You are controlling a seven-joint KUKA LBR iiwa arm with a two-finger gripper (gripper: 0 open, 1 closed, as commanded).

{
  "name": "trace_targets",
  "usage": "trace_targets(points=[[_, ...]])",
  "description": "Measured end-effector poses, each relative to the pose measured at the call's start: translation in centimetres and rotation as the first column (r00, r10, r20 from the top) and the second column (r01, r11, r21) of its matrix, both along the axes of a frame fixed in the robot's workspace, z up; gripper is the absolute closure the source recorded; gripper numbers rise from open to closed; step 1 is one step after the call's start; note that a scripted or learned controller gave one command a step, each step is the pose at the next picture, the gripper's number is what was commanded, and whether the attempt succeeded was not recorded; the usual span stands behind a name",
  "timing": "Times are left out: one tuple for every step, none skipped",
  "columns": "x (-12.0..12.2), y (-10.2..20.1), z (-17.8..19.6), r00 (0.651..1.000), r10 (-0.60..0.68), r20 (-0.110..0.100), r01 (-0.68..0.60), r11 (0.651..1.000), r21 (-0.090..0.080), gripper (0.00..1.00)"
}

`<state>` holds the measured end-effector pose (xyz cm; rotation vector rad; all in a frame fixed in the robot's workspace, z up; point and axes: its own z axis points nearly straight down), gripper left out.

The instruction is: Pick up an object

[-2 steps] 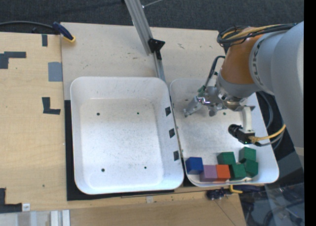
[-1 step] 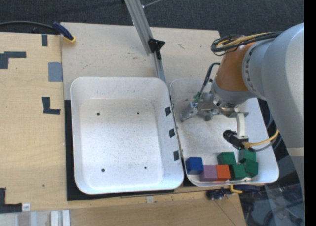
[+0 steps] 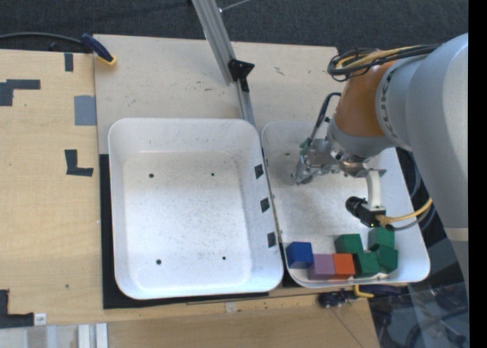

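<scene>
While the grey arm (image 3: 415, 103) reaches in from three o'clock, we see its jaws (image 3: 306, 165) hanging over the upper part of the right bin (image 3: 304, 217), close to that bin's nine o'clock wall. Whether they are clenched or released, we cannot tell. Nothing shows between them. Down at the bin's six o'clock edge the blocks sit clustered: a blue block (image 3: 300, 253), a purple block (image 3: 324, 265) just beside it, an orange block (image 3: 344, 264), and green blocks (image 3: 369, 253) toward four o'clock. We have the left bin (image 3: 183, 209) alongside on the tabletop (image 3: 46, 186).
</scene>
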<state>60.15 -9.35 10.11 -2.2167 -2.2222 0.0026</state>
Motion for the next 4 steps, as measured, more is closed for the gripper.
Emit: trace_targets(points=[[-0.7, -0.6, 5.6, 1.000, -0.003, 0.007, 0.003, 1.000, -0.001, 1.00], [-0.4, -1.0, 9.9, 1.000, -0.001, 0.007, 0.001, 1.000, -0.002, 1.00], [-0.4, -0.9, 16.3, 1.000, -0.001, 0.010, 0.001, 1.000, -0.002, 1.00], [0.7, 4.0, 16.7, 1.000, 0.004, 0.003, -0.004, 1.000, 0.000, 1.00]])
